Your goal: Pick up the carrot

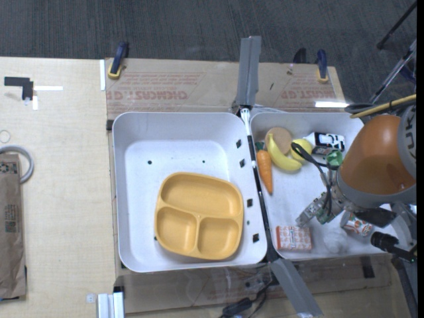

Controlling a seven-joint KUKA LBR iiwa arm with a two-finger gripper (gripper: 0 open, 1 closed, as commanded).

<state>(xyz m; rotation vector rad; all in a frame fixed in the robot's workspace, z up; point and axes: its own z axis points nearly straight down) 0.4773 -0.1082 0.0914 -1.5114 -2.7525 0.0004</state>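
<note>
The orange carrot [265, 170] lies in the right bin [311, 252], along its left wall, with its tip pointing toward the front. My gripper [315, 211] hangs low over the middle of that bin, to the right of the carrot and a little nearer the front. A stretch of bare bin floor separates the two. The arm's orange band [376, 156] looms over the bin's right side and hides what is under it.
A yellow banana [285, 156] and a brownish round item [280, 138] lie just right of the carrot's top. A red-and-white packet [293, 238] sits at the front, a small can [358, 226] at the right. The left bin [132, 177] holds a yellow divided tray [199, 215].
</note>
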